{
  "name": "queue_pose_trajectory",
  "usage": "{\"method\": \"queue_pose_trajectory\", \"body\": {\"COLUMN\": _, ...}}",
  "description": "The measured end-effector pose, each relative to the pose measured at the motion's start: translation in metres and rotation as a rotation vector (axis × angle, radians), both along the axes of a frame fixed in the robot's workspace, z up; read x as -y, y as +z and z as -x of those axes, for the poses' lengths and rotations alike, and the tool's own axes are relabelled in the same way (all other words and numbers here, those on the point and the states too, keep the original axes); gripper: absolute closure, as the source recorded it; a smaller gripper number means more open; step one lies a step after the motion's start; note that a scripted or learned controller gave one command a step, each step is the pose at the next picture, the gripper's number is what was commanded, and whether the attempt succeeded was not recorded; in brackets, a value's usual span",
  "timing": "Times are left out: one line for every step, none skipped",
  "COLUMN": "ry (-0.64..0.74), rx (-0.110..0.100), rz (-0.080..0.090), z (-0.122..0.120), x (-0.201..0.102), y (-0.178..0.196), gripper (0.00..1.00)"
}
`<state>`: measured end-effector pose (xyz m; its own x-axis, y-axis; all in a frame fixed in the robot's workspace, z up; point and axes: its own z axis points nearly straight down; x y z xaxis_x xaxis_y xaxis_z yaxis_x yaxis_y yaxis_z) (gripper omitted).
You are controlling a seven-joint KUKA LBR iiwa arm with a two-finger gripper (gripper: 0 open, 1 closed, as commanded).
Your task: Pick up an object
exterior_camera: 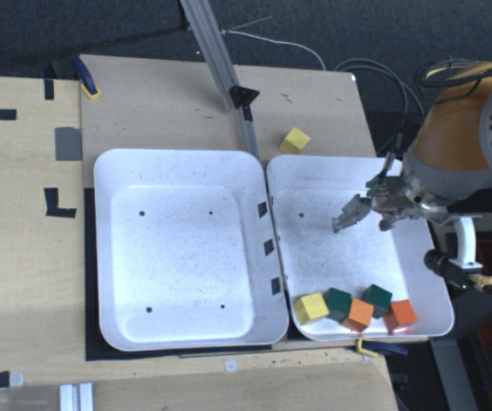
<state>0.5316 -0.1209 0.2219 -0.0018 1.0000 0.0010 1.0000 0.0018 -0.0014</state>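
Gripper (341, 223) hung over mid right bin (314, 182), grip state indeterminate; block cluster (355, 306) lay well toward the bin's near edge, apart from it.

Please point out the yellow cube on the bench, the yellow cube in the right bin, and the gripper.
yellow cube on the bench (295, 139), camera view, top face.
yellow cube in the right bin (311, 306), camera view, top face.
gripper (341, 223), camera view, fingertips.
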Motion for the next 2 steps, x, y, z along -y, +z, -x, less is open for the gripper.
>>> {"method": "queue_pose_trajectory", "body": {"ry": 0.001, "rx": -0.002, "rz": 0.002, "z": -0.04, "x": 0.004, "y": -0.052, "gripper": 0.0}}
{"method": "queue_pose_trajectory", "body": {"ry": 0.002, "rx": 0.005, "rz": 0.003, "z": -0.119, "x": 0.024, "y": -0.059, "gripper": 0.0}}
